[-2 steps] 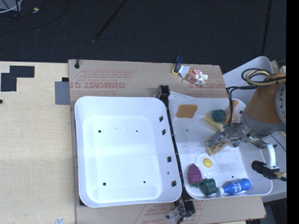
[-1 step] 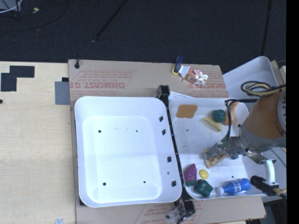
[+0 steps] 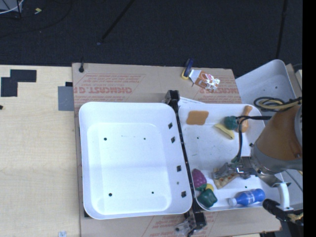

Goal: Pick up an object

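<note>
Nearest the camera, a blue bottle (image 3: 248, 197) is lying on its side along the near wall of the right bin (image 3: 217, 147), with a green toy (image 3: 208, 197) and a purple one (image 3: 199, 178) sitting in the near left corner. Just beyond them, the gripper (image 3: 224, 174) is reaching in low from the right, its tips hanging over a flat tan piece (image 3: 225, 180); whether the fingers are spread or closed on it I cannot tell, as they are blurring into the piece. That tan piece looks like the likeliest target. To grasp it well, the fingers should be straddling its narrow width and pressing right down to the bin floor, since a flat thing slips out of a shallow pinch, and the lift should be going straight up, clear of the bottle. Farther back, a yellow strip (image 3: 224, 130), a teal ball (image 3: 230, 122), an orange piece (image 3: 244, 121) and a flat orange patch (image 3: 197, 117) are resting near the far wall. The left bin (image 3: 129, 159) is standing beside it.
</note>
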### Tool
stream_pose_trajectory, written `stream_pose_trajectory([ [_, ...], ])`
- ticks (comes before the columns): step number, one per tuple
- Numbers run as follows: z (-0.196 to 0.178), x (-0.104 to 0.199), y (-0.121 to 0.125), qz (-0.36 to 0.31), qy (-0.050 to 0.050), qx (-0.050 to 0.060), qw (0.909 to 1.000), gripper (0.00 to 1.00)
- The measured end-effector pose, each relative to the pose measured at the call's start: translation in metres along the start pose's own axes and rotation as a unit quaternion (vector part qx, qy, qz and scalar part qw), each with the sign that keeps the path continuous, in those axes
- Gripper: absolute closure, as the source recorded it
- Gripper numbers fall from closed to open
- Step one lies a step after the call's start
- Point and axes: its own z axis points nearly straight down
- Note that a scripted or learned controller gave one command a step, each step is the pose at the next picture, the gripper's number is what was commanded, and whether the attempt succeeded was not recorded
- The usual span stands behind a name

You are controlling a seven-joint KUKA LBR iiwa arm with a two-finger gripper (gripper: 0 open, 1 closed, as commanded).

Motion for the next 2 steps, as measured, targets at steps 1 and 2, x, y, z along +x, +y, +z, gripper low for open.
stream_pose_trajectory([
  [1, -0.0230, -0.0560, -0.0072, -0.001, 0.000, 0.005, 1.0000, 0.00],
  [2, -0.0313, -0.0545, -0.0073, 0.001, 0.002, 0.006, 1.0000, 1.00],
])
